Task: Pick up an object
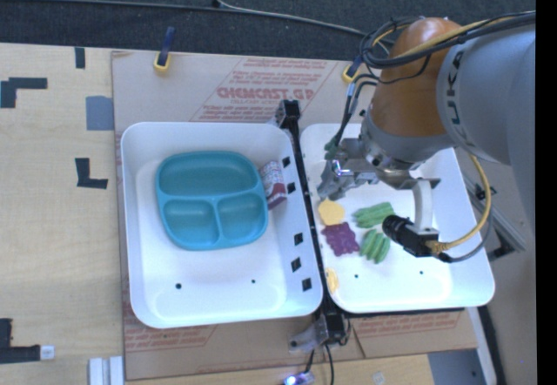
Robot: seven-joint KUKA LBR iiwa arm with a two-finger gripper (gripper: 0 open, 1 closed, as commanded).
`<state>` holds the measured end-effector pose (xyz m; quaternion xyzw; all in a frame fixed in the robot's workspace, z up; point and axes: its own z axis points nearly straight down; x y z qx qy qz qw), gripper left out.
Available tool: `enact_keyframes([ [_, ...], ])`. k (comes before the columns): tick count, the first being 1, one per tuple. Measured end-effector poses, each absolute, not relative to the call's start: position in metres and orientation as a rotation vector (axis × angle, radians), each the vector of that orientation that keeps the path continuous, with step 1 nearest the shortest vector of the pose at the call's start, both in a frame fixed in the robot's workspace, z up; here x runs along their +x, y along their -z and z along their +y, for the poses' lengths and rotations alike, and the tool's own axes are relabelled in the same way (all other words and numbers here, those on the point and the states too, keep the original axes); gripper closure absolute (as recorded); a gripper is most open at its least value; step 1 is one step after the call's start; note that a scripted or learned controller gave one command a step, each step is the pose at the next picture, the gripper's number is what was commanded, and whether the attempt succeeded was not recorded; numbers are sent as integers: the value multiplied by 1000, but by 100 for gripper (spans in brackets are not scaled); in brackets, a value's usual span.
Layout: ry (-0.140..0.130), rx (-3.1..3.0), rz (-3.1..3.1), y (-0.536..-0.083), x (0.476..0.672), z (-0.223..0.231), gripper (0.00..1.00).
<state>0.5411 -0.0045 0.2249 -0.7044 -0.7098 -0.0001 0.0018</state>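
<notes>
Yellow piece sits right under the hand: go for it square

Yellow piece (332, 212) lies in the right bin (470, 283), just below the hand (335, 183) and near the divider between bins. Purple piece (340, 239) touches or nearly touches its lower edge; two green pieces (374, 214) (375, 246) sit to the far side, twd the arm's cable. Hand hangs over the bin's inner edge, fingers partly masked by the wrist, so can't tell whether they're wide or narrow; nothing visible btwn them.

Judgement: the step is the approach before a grasp. Nearest candidate = yellow piece. To do it well:
- centre the hand over the yellow piece, not over the seam w/ the purple one, or both get nudged.
- keep clear of the bin wall beside the hand; a finger landing on the rim would stop the descent.
- descend straight; flat pieces need fingers reaching the bin floor.
- green pieces have more free space around them, likely an easier alt.

Left bin (139, 287), away from the hand, holds a teal divided plate (211, 200) and a small can-like item (274, 184); not worth the reach.
</notes>
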Motion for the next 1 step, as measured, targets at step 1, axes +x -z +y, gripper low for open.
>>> enact_keyframes([
  [1,-1,-2210,-2227,-234,523,48,100],
])
